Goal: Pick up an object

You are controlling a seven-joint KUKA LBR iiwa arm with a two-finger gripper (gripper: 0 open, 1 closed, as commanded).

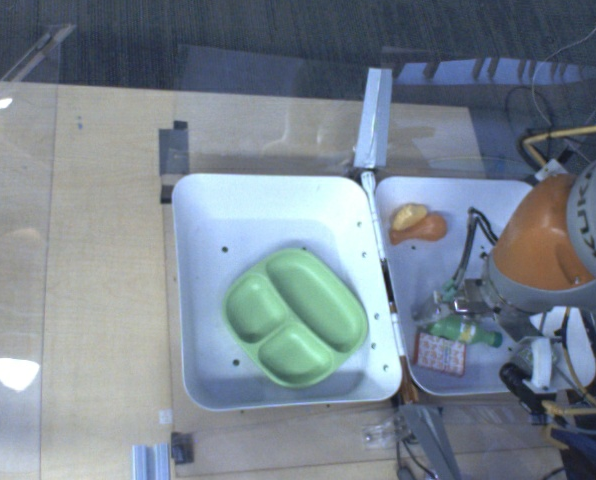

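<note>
- Green plastic, a divided tray [296, 316], lay tilted in the left bin [208, 218].
- My gripper [456, 303] hung low in the right bin [448, 190], just over a green bottle [465, 331] lying on its side; whether it was spread or pinched, I could not tell.
- Beside the bottle lay a red patterned packet [441, 353].
- An orange-and-yellow object [416, 222] sat near the bin's far corner, apart from my gripper.

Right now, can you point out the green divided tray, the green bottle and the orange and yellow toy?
green divided tray [296, 315], camera view, on its middle ridge.
green bottle [468, 332], camera view, on its body.
orange and yellow toy [417, 222], camera view, where its two colours meet.
</note>
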